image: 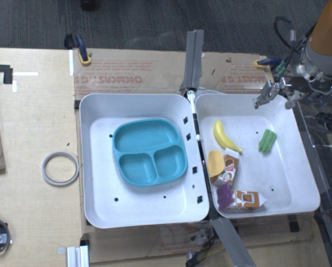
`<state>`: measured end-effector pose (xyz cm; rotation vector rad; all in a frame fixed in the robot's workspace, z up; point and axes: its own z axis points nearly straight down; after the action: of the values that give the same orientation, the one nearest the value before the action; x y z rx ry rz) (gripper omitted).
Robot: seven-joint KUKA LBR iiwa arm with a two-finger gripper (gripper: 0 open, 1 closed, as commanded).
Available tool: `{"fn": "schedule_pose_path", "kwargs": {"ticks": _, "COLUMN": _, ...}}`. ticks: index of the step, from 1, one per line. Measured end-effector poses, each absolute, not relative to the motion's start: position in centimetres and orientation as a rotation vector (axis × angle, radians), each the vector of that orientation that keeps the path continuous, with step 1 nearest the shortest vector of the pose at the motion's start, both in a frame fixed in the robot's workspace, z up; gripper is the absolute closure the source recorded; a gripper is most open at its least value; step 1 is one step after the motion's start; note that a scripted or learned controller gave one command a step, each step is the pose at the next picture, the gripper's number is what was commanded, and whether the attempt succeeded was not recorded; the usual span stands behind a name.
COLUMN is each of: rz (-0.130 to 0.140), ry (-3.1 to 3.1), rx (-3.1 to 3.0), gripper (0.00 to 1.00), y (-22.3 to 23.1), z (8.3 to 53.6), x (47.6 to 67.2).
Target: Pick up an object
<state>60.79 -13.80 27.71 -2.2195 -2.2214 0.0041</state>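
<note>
The arm comes in from the upper right, its orange band at the frame's corner, and the gripper (269,93) hangs over the back right corner of the right bin (299,166). Whether the fingers are spread or closed cannot be told from this slant; nothing shows between them.

The green object (267,141) lies on the bin floor nearest below the fingers, slightly tilted and apart from everything else. Farther down and to the left of the fingers lies the yellow banana (226,137). Beneath it, still farther from the fingers, an orange piece (216,162), a printed packet (229,171), a purple item (224,196) and a small carton (248,199) crowd together along the bin's left side, touching or overlapping.

Well to the left of the fingers, the left bin (93,149) holds a blue divided tray (149,151). On the bench (32,127) beyond it lies a grey ring (60,168).
</note>
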Motion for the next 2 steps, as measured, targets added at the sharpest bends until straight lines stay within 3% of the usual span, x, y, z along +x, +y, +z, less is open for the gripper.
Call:
{"fn": "schedule_pose_path", "kwargs": {"ticks": 1, "rz": 0.005, "ry": -2.298, "rx": -2.138, "gripper": 0.0, "y": -7.4, "z": 19.0, "x": 58.6}}
{"fn": "schedule_pose_path", "kwargs": {"ticks": 2, "rz": 0.002, "ry": -2.405, "rx": -2.022, "gripper": 0.0, "y": -5.7, "z": 19.1, "x": 61.0}}
